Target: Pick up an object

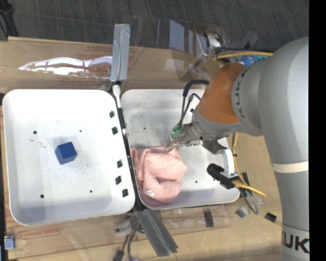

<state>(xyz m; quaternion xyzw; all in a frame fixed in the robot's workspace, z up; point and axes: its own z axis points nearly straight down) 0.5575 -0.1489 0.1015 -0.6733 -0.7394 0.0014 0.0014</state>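
Pink cloth (pixel 158 173) against right bin's (pixel 152 105) near-left edge, jaws (pixel 176 139) at its top (grip unclear), blue cube (pixel 66 152) alone in left bin (pixel 22 200).

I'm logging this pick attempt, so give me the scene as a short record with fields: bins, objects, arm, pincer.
left bin: holds a blue cube
right bin: holds a crumpled pink cloth at its near left side
arm: reaches in from the right, over the right bin
pincer: at the cloth's upper edge
grasp: cannot tell
cube and cloth: apart, in separate bins
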